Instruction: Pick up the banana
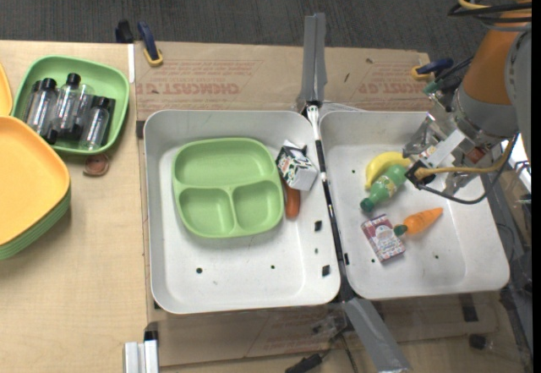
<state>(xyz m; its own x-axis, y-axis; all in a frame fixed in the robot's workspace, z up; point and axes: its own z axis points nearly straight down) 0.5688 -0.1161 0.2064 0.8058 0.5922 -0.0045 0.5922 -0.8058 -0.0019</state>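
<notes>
You've got the banana point(385, 165) lying in the right bin point(473, 278), upper middle, curved, yellow. A green bottle point(385, 189) lies slanted just below it, touching or nearly so; can't separate them from this angle. Lower down sit an orange carrot point(420, 220) and a pink carton point(383, 238), side by side and close to each other.

The gripper point(425, 161) is over the right bin's upper right area, just to the right of the banana's tip and the bottle's cap end. Nothing visibly sits between its parts. You can't tell from this view whether it's open or closed: the tool end is a clutter of grey parts and cable.

The arm point(494, 75) comes in from the right, orange band up top.

Left bin point(245, 287) holds a green divided plate point(228, 188), with a small black-and-white box point(297, 167) and a reddish sausage-shaped item point(292, 203) at the plate's right edge, near the divider between bins.
</notes>
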